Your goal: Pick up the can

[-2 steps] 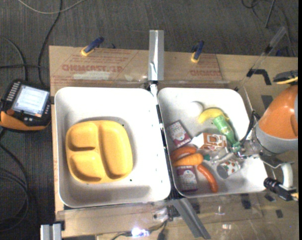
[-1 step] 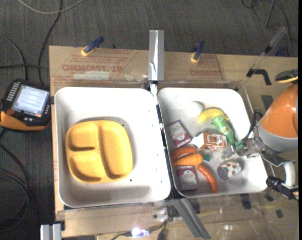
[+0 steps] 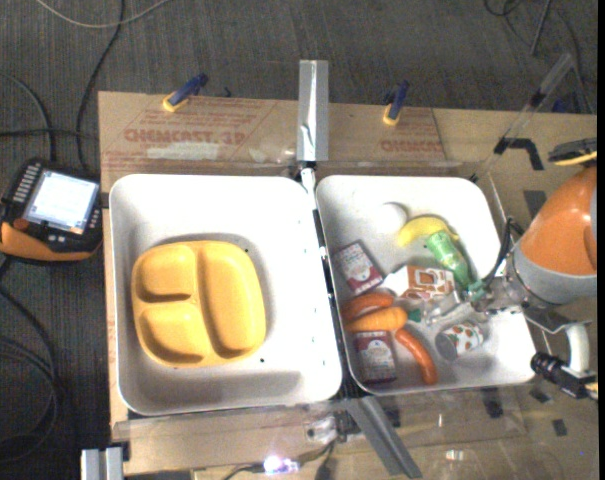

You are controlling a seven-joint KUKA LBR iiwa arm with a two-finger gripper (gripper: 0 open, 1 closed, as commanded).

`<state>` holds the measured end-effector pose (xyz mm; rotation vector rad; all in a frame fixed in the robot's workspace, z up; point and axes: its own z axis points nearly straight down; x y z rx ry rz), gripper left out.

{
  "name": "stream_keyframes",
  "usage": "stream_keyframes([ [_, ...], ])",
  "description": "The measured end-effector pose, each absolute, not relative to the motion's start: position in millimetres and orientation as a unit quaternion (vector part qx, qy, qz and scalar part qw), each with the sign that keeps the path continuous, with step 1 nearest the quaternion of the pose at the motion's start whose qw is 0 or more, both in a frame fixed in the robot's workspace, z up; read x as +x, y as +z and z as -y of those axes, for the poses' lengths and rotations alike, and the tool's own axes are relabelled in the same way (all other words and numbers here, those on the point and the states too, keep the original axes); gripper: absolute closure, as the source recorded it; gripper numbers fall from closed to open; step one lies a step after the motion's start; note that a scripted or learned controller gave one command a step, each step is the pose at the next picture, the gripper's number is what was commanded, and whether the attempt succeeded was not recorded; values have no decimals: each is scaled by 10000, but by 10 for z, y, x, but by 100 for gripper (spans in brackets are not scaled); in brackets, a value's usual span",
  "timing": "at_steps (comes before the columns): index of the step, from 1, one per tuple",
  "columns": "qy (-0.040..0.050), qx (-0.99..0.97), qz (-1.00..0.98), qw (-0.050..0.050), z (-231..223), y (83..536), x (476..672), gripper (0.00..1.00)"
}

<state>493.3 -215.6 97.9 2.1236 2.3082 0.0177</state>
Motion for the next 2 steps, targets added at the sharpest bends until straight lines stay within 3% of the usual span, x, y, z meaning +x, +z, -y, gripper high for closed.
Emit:
stream_keyframes([
  [1,45,6772,-7358,24,2159,1041,4941,100],
  [2,47,8194,-5732,43,2085,911,4898,100],
])
